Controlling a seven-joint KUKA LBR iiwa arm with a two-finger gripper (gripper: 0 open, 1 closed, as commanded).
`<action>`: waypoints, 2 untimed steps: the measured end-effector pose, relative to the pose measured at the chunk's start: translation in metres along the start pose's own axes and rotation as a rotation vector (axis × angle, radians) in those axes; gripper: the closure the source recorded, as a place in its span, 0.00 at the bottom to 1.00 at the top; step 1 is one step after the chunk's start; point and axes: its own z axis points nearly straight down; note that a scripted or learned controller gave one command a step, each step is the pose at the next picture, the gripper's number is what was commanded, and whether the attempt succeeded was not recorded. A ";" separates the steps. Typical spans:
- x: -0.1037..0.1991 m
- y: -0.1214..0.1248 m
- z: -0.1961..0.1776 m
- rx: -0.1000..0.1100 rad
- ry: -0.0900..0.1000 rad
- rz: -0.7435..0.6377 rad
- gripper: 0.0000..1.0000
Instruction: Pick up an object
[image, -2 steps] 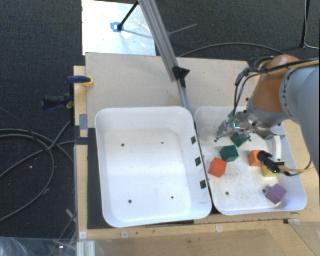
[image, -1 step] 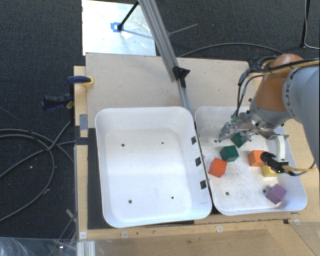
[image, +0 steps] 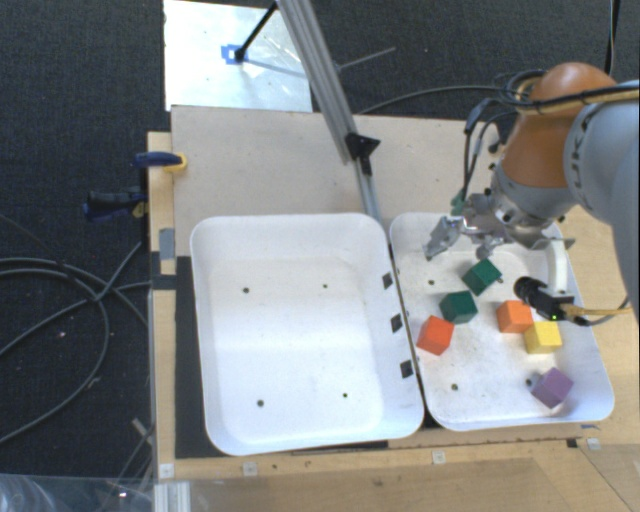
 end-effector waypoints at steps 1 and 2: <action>-0.068 0.011 0.041 0.009 -0.004 0.013 0.00; -0.090 0.012 0.109 0.013 -0.001 0.010 0.00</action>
